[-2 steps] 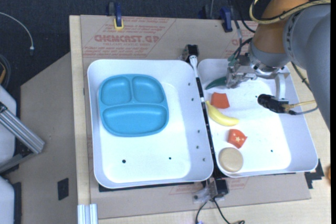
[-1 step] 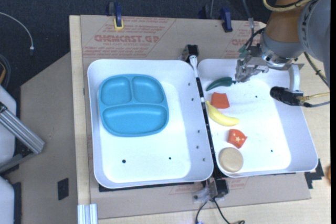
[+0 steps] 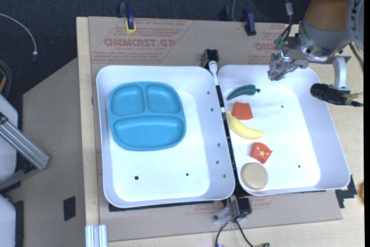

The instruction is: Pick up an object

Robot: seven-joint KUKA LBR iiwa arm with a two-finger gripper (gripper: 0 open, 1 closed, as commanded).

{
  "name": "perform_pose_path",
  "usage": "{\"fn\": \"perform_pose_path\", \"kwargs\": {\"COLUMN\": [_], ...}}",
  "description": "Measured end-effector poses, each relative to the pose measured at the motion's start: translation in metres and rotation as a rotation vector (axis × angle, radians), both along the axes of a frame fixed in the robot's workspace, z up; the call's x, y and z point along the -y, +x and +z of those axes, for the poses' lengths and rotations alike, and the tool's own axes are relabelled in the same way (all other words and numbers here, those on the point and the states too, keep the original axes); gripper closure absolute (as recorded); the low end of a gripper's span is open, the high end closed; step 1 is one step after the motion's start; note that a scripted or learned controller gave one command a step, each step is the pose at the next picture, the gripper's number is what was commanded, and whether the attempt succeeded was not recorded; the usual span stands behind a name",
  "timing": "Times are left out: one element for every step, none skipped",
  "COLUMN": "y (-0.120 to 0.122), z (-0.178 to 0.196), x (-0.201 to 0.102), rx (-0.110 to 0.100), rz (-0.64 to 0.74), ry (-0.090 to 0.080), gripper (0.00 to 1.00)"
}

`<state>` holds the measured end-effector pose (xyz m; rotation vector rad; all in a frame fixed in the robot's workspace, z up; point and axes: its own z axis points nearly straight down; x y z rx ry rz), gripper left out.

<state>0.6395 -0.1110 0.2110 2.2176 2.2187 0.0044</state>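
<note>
Right bin [image 3: 312,142] holds banana [image 3: 245,128] etc.; claw [image 3: 279,70] above far edge, can't tell if open/shut.

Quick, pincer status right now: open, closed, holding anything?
Pincer: above the right bin's far edge; open or closed cannot be told, nothing seen in it.

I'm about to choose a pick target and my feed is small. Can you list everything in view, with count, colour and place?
Bins: 2, white, side by side on the bench.
Divided plate: 1, blue, left bin.
Chili pepper: 1, green, right bin, far left part.
Red piece: 1, red-orange, just below the pepper.
Banana: 1, yellow, along the right bin's left side.
Strawberry: 1, red, below the banana.
Round disc: 1, tan, right bin's near left corner.
Clamps: 2, blue, far edge of the board.
Gripper: 1, grey, over the right bin's far edge.
</note>
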Motion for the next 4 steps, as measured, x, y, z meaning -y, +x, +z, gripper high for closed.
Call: {"fn": "perform_pose_path", "kwargs": {"y": [-0.005,-0.020,-0.026,-0.040], "z": [0.045,0.041,0.026,0.013], "x": [-0.004,-0.063,-0.111,-0.160], "rx": [-0.001,-0.008,-0.007,-0.008], "rz": [0.001,0.001,0.000,0.001], "ry": [0.000,0.002,0.001,0.001], "gripper": [1.00,1.00,1.00,1.00]}}
